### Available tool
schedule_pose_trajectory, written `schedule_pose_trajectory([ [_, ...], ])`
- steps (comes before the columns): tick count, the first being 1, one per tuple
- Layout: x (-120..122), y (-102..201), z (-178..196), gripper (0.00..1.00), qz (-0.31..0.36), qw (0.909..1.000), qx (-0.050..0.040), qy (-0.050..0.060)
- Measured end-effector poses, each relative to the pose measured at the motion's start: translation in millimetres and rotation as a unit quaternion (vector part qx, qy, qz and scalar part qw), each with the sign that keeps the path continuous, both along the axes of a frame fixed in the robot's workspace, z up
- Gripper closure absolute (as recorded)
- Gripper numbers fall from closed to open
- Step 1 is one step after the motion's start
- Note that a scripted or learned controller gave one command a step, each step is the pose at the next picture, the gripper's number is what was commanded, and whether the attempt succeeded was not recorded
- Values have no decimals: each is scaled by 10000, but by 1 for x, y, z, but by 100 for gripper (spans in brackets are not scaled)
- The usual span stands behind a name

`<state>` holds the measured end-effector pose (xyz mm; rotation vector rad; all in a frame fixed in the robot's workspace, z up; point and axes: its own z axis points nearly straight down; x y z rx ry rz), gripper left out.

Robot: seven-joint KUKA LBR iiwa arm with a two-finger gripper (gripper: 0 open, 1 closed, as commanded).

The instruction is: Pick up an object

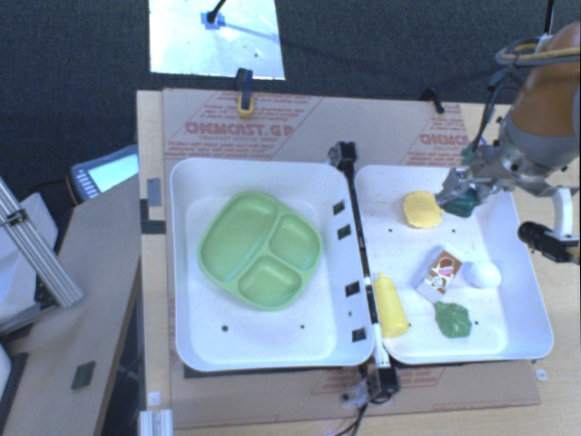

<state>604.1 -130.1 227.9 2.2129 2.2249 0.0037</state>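
The right bin (522, 339) holds a round yellow piece (421, 210) at its back, a small printed carton (442, 272), a white egg-like ball (484, 275), a green leafy lump (452, 320) and a long yellow piece (390, 304) along its left wall. My gripper (457, 193) hangs over the back of this bin, just right of the round yellow piece. A dark teal thing (459, 205) shows at its tips. I cannot tell whether the thing is held or lying under the gripper.
The left bin (186, 334) holds a light green divided plate (260, 249). A black divider (356, 243) with clips runs between the bins. The arm's orange band (549, 48) and grey wrist (536, 143) stand over the right bin's back right corner.
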Motion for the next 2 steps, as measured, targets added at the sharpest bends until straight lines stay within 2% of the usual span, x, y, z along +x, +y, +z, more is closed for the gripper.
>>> schedule_pose_trajectory([
  [2, -23, 108, 8, 100, 24, 10000, 15, 14],
])
